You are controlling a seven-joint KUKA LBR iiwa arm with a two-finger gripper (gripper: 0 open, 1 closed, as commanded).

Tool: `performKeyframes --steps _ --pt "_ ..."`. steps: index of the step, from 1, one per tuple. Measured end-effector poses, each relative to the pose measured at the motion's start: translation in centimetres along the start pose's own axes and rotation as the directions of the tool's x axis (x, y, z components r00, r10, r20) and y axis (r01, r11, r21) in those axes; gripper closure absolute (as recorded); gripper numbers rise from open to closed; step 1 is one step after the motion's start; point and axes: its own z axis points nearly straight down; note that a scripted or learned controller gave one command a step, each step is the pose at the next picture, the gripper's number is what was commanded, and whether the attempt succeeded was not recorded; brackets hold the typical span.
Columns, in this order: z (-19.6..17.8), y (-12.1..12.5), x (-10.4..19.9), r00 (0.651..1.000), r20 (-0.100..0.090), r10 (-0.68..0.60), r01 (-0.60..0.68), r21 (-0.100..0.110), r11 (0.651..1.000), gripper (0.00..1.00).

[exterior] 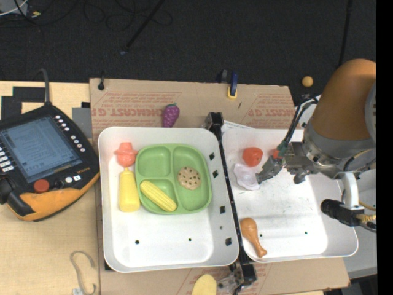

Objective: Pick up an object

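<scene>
- 1 fixed camera looks down at a slant from above the desk (55, 251).
- Both white bins (159, 251) fill mid-frame; the arm (344, 109) enters from the right.

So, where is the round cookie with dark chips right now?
The round chip cookie lies in the upper right compartment of the green divided plate in the left white bin, just right of the yellow corn cob.
</scene>
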Motion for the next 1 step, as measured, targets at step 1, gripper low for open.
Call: performKeyframes --steps 1 --pt "-0.57 0.22 0.01 1.0 0.0 -0.002 0.002 -0.011 1.0 0.0"
